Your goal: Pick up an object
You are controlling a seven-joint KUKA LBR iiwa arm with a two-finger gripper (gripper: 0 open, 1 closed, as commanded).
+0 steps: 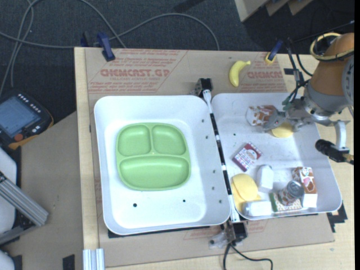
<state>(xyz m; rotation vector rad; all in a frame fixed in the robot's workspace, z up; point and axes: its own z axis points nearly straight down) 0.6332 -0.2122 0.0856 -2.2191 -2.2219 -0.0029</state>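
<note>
Near edge, right bin (332,176): clutter along the front wall — yellow lump (243,186), white cup-like piece (265,177), small can (292,190), printed cartons (306,180).
Right bin, middle: dark red packet (246,156), lying flat, apart from the rest.
Left bin (107,151): green divided plate (152,156), centred.
Right bin, far part: yellow lemon-like object (282,131) just beside the fingers; brown-and-white packet (260,116) to its left.
Fingers (279,121): low over the lemon-like object; how far open, or whether anything is held, can't tell.
Desk (140,72), far side: banana (238,72) outside the bins; blue clamp (104,46) at far left edge.
</note>
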